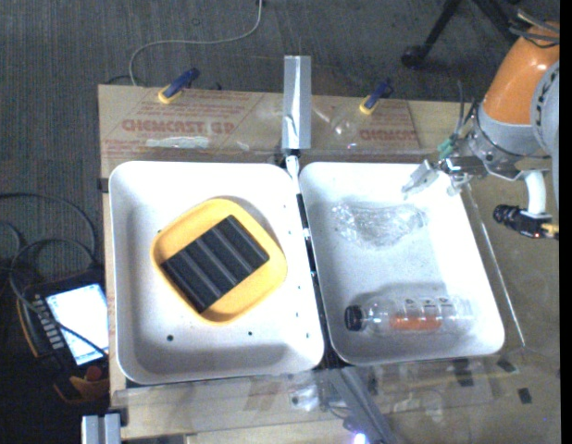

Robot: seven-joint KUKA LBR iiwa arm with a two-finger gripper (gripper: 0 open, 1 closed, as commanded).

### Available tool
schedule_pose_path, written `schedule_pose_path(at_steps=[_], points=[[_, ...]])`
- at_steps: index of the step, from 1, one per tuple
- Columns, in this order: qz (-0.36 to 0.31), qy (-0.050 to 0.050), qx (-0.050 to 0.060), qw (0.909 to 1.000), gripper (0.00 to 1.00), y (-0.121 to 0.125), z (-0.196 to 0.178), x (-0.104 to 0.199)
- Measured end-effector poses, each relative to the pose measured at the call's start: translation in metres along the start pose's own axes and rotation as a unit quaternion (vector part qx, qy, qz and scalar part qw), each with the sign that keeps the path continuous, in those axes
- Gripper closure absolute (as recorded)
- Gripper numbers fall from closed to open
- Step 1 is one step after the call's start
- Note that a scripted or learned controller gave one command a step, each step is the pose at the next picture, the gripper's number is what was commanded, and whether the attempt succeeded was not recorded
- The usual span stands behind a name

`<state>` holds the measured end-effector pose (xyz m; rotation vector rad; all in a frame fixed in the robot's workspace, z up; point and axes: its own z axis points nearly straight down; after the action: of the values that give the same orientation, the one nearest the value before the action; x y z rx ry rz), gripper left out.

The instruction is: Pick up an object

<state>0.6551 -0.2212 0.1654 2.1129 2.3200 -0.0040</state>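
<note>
Two bins, nothing grabbed yet
My tool (pixel 421 179) hangs open over the right bin's (pixel 485 248) far edge; I'd drop squarely on the crumpled clear wrapper (pixel 377 222).

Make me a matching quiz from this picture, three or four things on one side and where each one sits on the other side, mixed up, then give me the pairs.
Things:
1. yellow and black object
2. clear plastic bottle
3. crumpled clear wrapper
4. gripper

Places:
A. near edge of the right bin, lying on its side
B. over the far right corner of the right bin
C. middle of the left bin
D. far half of the right bin

Pairs: 1-C, 2-A, 3-D, 4-B
</note>
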Motion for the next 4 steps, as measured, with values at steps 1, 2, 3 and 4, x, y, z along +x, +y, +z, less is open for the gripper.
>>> schedule_pose_path(at_steps=[1, 2, 3, 4], points=[[-0.016, 0.000, 0.000, 0.9999, 0.00, -0.002, -0.032, -0.003], [0.030, 0.003, 0.001, 0.9995, 0.00, -0.048, -0.018, 0.054], [-0.016, -0.001, -0.008, 0.9998, 0.00, -0.031, 0.064, 0.111], [0.070, 0.003, -0.001, 0.9975, 0.00, 0.003, 0.051, 0.044]])
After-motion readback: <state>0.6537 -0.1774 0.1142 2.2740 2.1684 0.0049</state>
